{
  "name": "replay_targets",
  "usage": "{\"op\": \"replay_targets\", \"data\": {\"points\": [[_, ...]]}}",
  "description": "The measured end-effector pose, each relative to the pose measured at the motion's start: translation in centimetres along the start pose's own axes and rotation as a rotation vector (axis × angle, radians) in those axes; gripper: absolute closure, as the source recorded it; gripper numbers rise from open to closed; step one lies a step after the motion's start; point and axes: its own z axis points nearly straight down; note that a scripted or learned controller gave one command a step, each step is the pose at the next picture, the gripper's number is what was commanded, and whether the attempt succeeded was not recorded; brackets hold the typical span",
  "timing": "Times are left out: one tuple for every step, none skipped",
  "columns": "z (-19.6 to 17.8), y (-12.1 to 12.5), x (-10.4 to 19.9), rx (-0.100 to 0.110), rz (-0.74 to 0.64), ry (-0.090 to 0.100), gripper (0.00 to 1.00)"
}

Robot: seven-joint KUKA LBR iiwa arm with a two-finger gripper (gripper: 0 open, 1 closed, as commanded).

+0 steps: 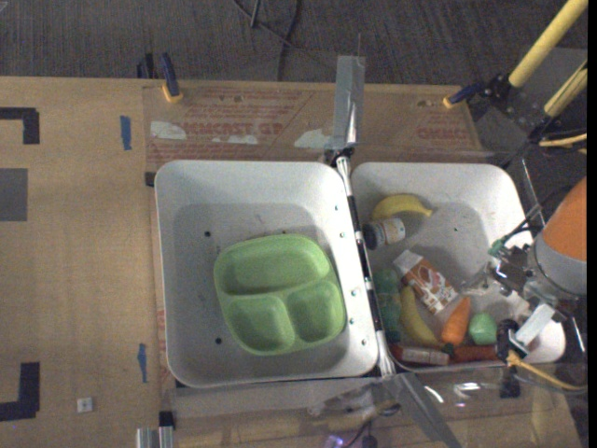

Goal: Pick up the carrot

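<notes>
Smooth green plastic three-compartment tray (pixel 277 292) seen in left shallow white bin (pixel 177 250). Tapered orange carrot (pixel 457 320) laid tilted in right shallow white bin (pixel 485 180), beside curved yellow banana (pixel 417 314), near hand (pixel 513 278), to its left. Hand opening and hold: cannot be told.

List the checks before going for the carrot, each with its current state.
1. Carrot visible in the right bin: ok.
2. Carrot top uncovered: ok.
3. Gripper over carrot: not ok, it sits off to the side, toward the arm.
4. Room around carrot: not ok, banana and green item flank it closely.
5. Carrot resting on the red item: cannot tell.
</notes>
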Motion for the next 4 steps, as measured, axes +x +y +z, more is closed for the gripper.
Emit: {"op": "replay_targets", "data": {"points": [[-0.06, 0.2, -0.25, 0.007, -0.013, 0.006, 0.0], [0.04, -0.18, 0.12, -0.004, -0.007, -0.003, 0.0], [-0.01, -0.01, -0.14, 0.004, -0.04, 0.001, 0.0], [0.02, -0.12, 0.06, -0.003, -0.006, -0.002, 0.0]]}}
